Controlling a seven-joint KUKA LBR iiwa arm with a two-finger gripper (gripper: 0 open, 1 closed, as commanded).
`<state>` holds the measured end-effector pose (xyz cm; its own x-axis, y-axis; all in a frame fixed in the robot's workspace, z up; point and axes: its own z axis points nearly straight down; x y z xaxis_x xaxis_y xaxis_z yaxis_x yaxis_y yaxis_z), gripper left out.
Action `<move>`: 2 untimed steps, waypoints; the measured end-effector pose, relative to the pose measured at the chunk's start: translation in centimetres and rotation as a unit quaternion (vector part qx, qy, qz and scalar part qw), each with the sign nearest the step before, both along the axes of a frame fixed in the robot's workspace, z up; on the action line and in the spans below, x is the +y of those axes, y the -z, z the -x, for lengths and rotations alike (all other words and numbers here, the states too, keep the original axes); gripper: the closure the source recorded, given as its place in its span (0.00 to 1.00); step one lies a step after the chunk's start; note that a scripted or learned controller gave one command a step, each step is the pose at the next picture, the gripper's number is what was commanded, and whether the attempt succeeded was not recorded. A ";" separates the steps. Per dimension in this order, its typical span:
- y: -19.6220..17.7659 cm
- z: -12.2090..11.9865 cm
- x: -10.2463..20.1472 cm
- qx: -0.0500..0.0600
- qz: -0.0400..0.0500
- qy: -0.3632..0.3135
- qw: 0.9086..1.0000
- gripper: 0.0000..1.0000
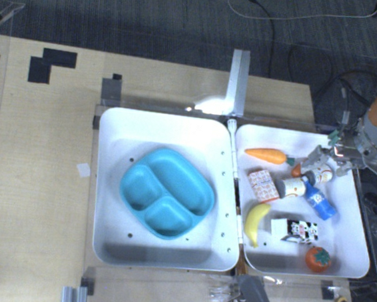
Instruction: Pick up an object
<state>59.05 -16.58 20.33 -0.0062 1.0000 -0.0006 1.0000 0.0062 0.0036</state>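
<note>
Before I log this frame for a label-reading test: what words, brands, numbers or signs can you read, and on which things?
No text can be read.
Small patterned box: red-dotted print, too small to read.
White box with black patches: print too blurred to read.
Blue bottle: no label legible.
White bottle: no label legible.
Black shapes on the bench: plain marks, not letters.

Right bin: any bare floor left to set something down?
Little. The right bin is bare along its right wall, past the blue bottle, and between banana and near wall. Its middle is crowded. Left bin: margins around the blue tray.
</note>
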 end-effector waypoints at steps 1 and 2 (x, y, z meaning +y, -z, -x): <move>-1.7 -1.5 -4.0 -0.002 0.002 -0.052 0.999 0.00; 8.5 -3.0 -4.4 -0.018 0.010 -0.084 0.996 0.00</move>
<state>62.04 -20.99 11.88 -0.1727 0.9847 -0.0235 0.9841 0.1735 0.0373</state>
